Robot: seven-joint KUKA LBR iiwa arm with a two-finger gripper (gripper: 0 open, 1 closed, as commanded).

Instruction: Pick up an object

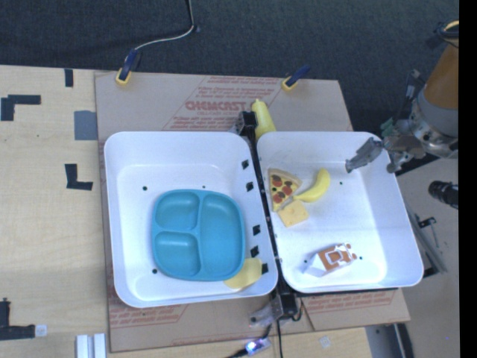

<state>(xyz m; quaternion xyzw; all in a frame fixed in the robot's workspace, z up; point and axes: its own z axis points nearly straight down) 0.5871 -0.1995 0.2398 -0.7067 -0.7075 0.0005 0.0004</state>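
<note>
The right bin (387,222) holds a pizza slice toy (282,186), a yellow banana (316,186), a yellow cheese wedge (293,214) and a small white and orange carton (332,259). My gripper (365,155) hangs over the bin's upper right corner, to the right of the banana and well apart from it. Nothing shows between its fingers. In the left bin (123,170) lies a blue divided plate (199,234), with a pale yellow piece (244,276) at its lower right edge.
Black clips run along the wall between the two bins (257,200). A yellow clamp (261,115) sits at the top of that wall. The arm's orange band (447,77) is at the right edge. Brown cardboard (216,103) lies under both bins.
</note>
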